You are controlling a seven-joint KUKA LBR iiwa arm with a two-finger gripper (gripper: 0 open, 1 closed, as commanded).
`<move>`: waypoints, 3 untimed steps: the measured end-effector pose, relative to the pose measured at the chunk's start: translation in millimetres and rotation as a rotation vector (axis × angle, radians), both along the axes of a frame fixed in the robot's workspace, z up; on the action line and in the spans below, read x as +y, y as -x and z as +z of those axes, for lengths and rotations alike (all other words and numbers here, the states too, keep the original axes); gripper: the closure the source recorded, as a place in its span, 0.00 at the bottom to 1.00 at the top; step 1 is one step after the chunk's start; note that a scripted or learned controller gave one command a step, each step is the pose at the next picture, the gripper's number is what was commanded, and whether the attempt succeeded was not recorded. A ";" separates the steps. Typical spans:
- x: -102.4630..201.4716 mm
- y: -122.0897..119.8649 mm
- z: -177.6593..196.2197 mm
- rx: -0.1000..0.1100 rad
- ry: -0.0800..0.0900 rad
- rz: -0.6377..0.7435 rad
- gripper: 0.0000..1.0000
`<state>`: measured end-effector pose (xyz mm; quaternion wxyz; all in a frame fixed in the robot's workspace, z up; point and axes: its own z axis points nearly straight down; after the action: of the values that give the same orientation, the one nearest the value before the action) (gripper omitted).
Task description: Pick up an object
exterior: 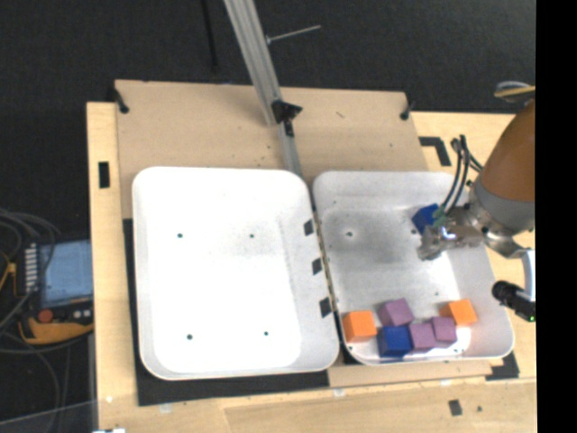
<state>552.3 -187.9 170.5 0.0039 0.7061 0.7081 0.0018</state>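
I am looking down on a pale wooden bench (104, 242) that is carrying the left white bin (225, 269). A slanted aluminium rail (257, 61) is crossing the dark floor behind. Off the bench's left edge, a handheld control pendant (59, 282) is lying beside trailing black cables (27, 368).

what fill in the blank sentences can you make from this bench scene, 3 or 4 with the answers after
1. All the blocks lie in the ___ bin of the view.
2. Near the gripper sits a block coloured ___.
3. The number of orange blocks, one and another, is ___.
4. The blue block in the bottom row lies between an orange block and a ___ block.

Missing words: right; blue; two; purple
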 end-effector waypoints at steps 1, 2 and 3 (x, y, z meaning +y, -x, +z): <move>-4.9 4.1 62.6 -0.001 0.001 0.000 1.00; -13.7 -2.1 122.7 0.000 0.000 0.001 1.00; 35.5 -7.1 116.9 0.006 -0.003 0.002 1.00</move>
<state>559.4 -152.4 287.4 0.0007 0.7052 0.7090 0.0005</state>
